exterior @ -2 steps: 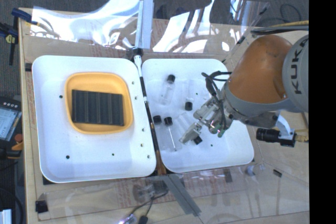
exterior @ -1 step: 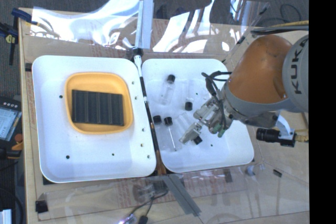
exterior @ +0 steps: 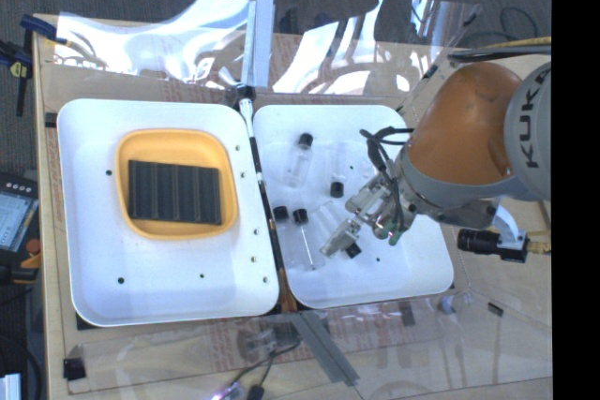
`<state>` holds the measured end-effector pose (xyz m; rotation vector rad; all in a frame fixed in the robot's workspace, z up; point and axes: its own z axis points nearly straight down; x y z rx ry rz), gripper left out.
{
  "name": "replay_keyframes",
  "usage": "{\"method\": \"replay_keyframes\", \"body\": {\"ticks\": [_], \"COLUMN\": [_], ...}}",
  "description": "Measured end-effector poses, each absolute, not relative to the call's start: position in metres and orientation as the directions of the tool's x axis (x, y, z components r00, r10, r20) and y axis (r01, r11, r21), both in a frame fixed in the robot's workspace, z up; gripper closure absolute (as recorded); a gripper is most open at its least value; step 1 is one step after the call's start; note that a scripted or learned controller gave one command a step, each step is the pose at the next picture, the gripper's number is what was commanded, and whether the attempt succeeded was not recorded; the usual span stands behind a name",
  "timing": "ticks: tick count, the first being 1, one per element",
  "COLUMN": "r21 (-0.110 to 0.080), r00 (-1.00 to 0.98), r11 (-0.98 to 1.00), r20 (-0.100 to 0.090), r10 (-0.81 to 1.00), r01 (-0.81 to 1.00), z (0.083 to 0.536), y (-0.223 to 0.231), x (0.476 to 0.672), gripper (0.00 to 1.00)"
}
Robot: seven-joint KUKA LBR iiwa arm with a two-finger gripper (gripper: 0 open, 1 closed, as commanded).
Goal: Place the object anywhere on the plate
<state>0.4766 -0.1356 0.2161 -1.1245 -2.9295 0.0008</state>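
Note:
A yellow plate with a dark ribbed insert lies in the left bin. Small objects are scattered in the right bin: a clear vial with a black cap, a clear thin tube, and small black pieces at the middle and near the left wall. My gripper reaches down and left into the right bin, its tip low over the floor. Another small black piece lies right beside the tip; I cannot tell whether it is touched.
A black divider runs between the two bins. The arm's orange and grey body overhangs the right bin's right side. Clear plastic sheeting stands behind the bins.

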Motion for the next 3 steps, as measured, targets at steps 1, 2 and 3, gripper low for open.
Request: {"method": "replay_keyframes", "body": {"ticks": [1, 2, 3], "r21": [-0.002, -0.002, -0.002], "r00": [-0.743, -0.743, -0.743], "r11": [0.743, 0.743, 0.743], "r20": [0.003, 0.003, 0.003], "r10": [0.669, 0.669, 0.669], "r01": [0.669, 0.669, 0.669], "z": [0.2161, 0.2161, 0.2161], "y": [-0.1356, -0.1356, -0.1356], "x": [0.4766, 0.4766, 0.4766], "gripper": [0.0, 0.0, 0.0]}}
